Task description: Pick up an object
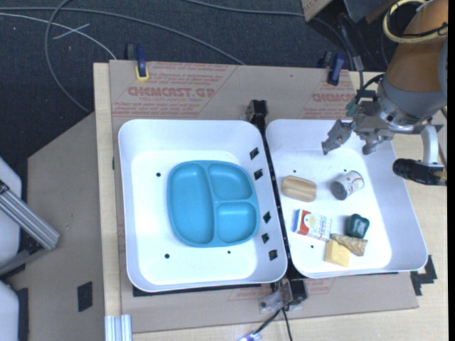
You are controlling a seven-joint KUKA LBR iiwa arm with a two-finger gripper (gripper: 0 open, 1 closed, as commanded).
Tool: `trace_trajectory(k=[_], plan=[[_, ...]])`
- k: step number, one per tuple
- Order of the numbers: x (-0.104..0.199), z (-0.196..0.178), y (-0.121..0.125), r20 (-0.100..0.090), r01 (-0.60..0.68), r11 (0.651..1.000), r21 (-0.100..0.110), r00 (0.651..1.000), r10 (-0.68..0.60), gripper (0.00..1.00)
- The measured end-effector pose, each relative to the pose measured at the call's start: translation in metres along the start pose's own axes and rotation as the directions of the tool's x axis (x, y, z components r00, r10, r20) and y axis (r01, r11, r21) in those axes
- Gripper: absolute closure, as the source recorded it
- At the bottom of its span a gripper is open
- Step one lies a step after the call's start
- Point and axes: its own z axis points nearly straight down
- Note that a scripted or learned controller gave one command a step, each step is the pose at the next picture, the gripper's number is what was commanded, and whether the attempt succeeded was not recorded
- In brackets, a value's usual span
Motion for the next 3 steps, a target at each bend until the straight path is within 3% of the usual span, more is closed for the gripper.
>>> trace_trajectory(k=[1,3], plan=[[0.0,-0.008,0.003,0.002,0.003,1.0,-0.014,1.0,-0.003,0.0],[-0.005,0.101,0.006,0.002,0.003,1.0,-0.009,1.0,-0.003,0.0]])
